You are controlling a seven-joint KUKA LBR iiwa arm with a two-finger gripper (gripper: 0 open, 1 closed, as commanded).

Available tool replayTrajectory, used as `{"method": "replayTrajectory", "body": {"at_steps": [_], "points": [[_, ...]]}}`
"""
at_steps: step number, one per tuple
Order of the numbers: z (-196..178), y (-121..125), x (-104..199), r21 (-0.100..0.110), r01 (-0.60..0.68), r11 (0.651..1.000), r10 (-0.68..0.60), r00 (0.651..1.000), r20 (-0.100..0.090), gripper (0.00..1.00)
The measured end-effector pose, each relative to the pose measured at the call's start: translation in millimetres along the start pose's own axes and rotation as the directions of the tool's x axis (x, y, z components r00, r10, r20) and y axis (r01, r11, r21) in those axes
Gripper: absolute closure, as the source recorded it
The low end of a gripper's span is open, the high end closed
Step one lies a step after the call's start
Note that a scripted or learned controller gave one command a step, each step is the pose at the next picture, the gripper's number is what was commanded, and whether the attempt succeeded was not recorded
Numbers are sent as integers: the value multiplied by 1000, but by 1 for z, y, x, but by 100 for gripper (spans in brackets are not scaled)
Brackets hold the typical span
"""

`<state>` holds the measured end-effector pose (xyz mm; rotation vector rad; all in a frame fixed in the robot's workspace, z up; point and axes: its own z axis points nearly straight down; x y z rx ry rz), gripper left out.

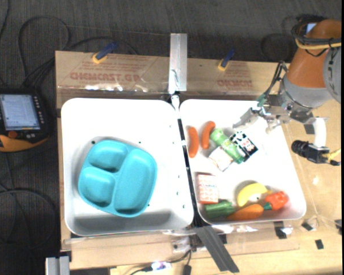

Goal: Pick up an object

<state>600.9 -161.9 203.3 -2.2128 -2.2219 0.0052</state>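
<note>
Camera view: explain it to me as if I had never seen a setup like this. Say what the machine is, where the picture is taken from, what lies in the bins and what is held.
The picture comes from one fixed camera above the bench, looking down at a slant. The machine is a robot arm, grey with an orange band, reaching in from the right. At its tip is the end effector, the part that grasps; it hangs over the right bin's far right corner, and nothing shows between its fingers.

Two shallow white bins sit side by side. The left bin holds a blue tray with compartments. The right bin holds toy food: two sausages, a green bottle, a black-and-white carton, a small box, a banana, a carrot, a tomato and a dark green vegetable.

Left of the bench lies a handheld screen.
</note>
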Motion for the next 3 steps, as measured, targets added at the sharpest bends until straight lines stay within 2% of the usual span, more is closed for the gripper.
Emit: {"method": "replayTrajectory", "body": {"at_steps": [1,2,3], "points": [[97,13,-19,-3,63,998,-63,998,2,0],[93,13,-17,2,65,998,-65,998,-1,100],[-29,23,39,-2,111,994,-111,994,3,100]]}}
